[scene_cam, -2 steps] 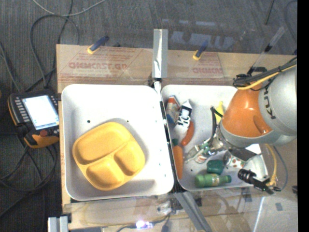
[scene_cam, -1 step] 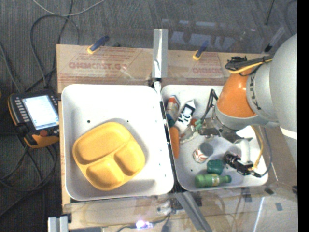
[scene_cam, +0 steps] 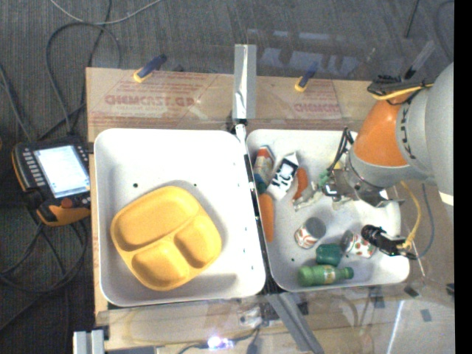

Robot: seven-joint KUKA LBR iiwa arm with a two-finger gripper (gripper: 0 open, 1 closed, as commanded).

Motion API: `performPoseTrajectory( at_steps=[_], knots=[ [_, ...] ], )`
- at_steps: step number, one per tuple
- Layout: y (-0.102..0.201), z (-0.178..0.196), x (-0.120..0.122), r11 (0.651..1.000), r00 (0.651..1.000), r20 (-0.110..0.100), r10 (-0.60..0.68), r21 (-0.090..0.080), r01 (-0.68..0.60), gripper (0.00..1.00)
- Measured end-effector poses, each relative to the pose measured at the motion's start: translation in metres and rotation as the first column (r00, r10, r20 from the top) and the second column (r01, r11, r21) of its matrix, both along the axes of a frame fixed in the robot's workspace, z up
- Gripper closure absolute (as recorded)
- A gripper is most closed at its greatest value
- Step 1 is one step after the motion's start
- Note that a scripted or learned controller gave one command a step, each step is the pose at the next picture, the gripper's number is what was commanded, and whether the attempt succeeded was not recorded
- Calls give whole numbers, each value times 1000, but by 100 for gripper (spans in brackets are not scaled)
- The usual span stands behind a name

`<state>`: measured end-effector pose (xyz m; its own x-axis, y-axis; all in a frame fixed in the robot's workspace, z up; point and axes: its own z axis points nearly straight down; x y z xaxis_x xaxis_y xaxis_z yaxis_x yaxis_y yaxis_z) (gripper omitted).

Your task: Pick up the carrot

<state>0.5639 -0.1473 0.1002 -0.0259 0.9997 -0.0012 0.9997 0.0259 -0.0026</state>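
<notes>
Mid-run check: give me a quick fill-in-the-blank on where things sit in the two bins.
The carrot lies in the ____ bin, along its left wall.
The yellow tray has ____ compartments.
The green bottle lies on its ____.
The tray sits in the ____ bin.

Missing words: right; three; side; left

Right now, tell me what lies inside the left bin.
A yellow divided tray lies in the left bin. Its three compartments look bare. Whatever is under the tray is covered.
</notes>
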Motion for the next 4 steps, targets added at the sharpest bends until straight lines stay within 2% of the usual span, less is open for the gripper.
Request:
performPoseTrajectory(
  at_steps=[1,2,3,4],
  knots=[
    [43,-11,36,975,975,12,-221,-4,221,0],
    [42,-1,37,976,975,14,-220,-7,220,100],
    [33,0,35,973,973,13,-230,-17,230,0],
    [45,-10,-30,959,959,17,-284,0,284,0]
  ],
)
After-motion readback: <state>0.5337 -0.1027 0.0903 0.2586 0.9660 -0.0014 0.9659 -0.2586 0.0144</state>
